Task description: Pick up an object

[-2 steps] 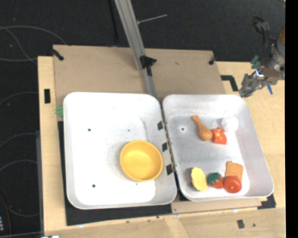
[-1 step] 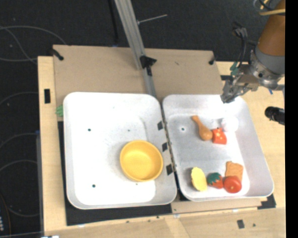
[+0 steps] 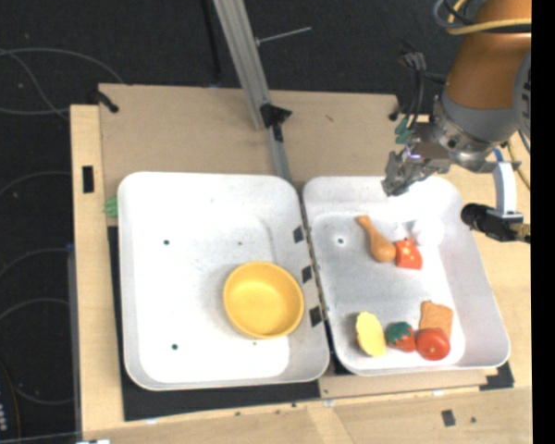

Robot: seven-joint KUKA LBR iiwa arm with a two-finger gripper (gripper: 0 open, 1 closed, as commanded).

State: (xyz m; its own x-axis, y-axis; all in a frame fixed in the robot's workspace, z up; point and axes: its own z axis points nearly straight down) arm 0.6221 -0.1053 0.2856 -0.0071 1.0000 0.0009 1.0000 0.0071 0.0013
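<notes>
The gripper (image 3: pixel 398 181) hangs over the far edge of the right bin (image 3: pixel 472 285), above and behind the objects, with nothing seen between its tips. Below it in that bin lie an orange drumstick-shaped toy (image 3: pixel 376 239) and a small red piece (image 3: pixel 408 255) touching it. Near the bin's front lie a yellow lemon-like piece (image 3: pixel 370 333), a red and green toy (image 3: pixel 400 335), a red tomato (image 3: pixel 433 344) and an orange-brown block (image 3: pixel 436 316). A yellow bowl (image 3: pixel 263 300) sits in the left bin (image 3: pixel 166 248).
A slanted metal pole (image 3: pixel 250 72) rises behind the bins near their shared edge. The bins sit on a tan board (image 3: pixel 185 132) with dark floor and cables to the left.
</notes>
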